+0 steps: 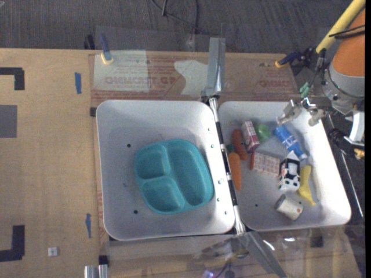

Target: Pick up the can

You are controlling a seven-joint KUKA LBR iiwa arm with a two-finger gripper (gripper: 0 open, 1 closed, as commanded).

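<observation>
Surface [46, 155]: tan board, dark tape marks at left. Left bin [113, 126]: white, shallow, holding a teal divided plate [173, 175] of three compartments, lying flat near its middle. Right bin [330, 172]: white, touching the left bin along a central seam. Arm [351, 68]: grey with orange band, at the upper right edge. Hand [300, 110]: above the right bin's far right part, fingers apart, nothing between them. Right bin contents: two orange carrots [235, 167] along the left wall; small red-and-white carton [250, 135]; green item beside it; blue bottle [288, 139]; patterned box [266, 163]; black-and-white cow figure [288, 175]; yellow banana [305, 185]. Can [288, 206]: pale, lying on its side near the bin's near edge, just below the cow figure, well apart from the hand.
</observation>
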